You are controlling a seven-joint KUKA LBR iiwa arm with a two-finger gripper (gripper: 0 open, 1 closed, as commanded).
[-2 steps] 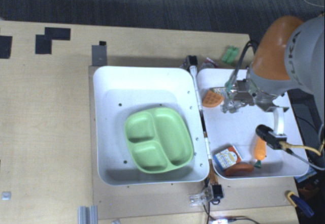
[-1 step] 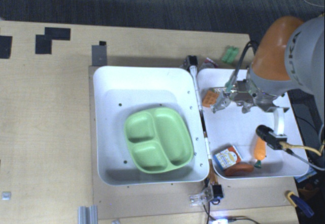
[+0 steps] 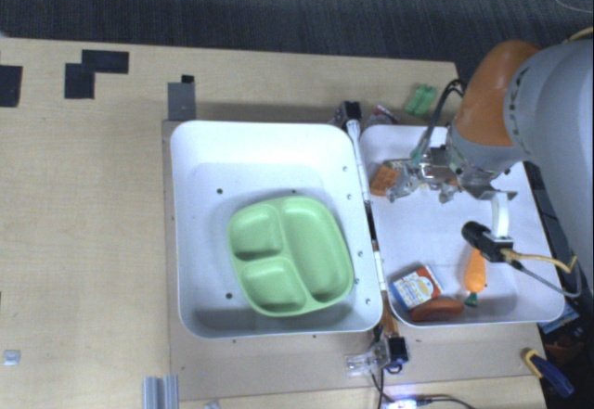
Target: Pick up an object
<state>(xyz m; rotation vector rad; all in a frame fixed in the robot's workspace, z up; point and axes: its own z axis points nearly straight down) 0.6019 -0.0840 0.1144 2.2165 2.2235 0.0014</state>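
We see the gripper (image 3: 419, 177) low in the right bin (image 3: 418, 245), near its far wall; whether it is closed we cannot tell. An orange object (image 3: 382, 179) lies just beside it. A green divided plate (image 3: 290, 254) sits in the left bin (image 3: 200, 212).

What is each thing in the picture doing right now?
green plate: lying flat in the left bin, right way up.
orange toy: lying by the right bin's left wall, next to the gripper.
small carton: lying near the right bin's front wall.
carrot: lying in the right bin.
gripper: low over the right bin.
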